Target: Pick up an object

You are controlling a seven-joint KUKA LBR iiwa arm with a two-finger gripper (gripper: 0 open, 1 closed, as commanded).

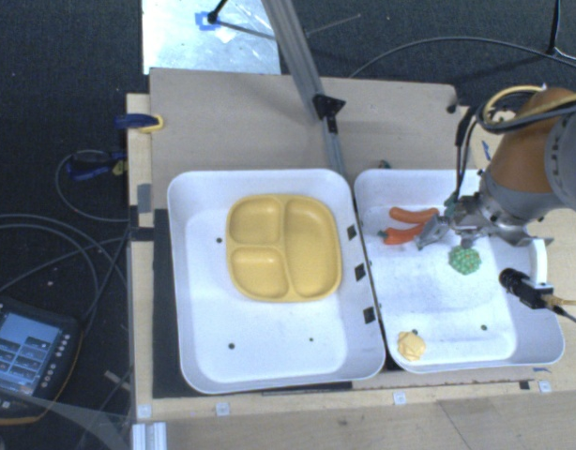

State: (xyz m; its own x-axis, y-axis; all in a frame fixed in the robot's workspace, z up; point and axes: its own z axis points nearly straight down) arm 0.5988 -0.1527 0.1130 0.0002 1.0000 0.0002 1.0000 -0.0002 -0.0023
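Observation:
In the right bin, two orange-red sausage-shaped pieces lie side by side near the far left corner. A green knobbly object rests near the bin's middle right. A small yellow object sits at the near left corner. My gripper is low over the right bin, pointing left. Its tip is just right of the lower orange piece and up-left of the green object. Nothing shows in its grasp.
A yellow divided plate lies in the left bin. The arm's orange band and a black attachment hang over the right bin's right side. A metal pole crosses the bench behind the bins.

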